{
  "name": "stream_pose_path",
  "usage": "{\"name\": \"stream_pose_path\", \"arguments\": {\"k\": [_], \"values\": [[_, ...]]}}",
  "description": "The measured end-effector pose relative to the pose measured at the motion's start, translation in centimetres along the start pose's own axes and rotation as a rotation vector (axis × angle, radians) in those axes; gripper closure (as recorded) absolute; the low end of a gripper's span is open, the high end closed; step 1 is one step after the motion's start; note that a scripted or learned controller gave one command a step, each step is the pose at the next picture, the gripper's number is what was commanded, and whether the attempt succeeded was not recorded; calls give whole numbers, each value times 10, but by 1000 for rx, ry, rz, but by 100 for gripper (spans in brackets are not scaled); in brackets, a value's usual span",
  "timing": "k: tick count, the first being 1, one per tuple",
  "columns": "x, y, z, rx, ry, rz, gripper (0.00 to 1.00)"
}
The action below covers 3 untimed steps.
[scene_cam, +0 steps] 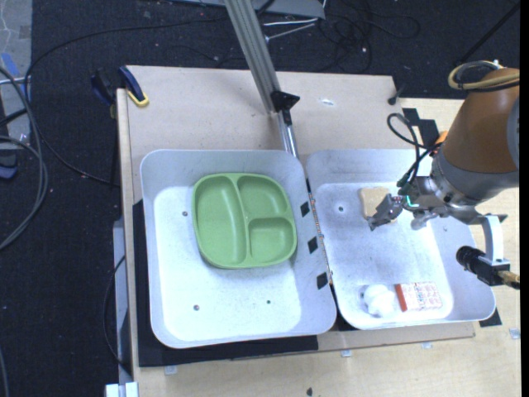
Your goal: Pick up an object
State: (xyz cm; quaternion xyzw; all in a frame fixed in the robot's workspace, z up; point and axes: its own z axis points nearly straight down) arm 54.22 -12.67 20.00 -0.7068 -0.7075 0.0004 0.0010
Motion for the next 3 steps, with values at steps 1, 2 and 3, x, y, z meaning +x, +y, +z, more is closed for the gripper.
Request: {"name": "stream_pose_path", "arguments": {"k": [1,2,3], "values": [[0,0,0,-1,0,0,0],[1,7,46,2,0,1,0],[-7,6,106,4,0,2,0]]}}
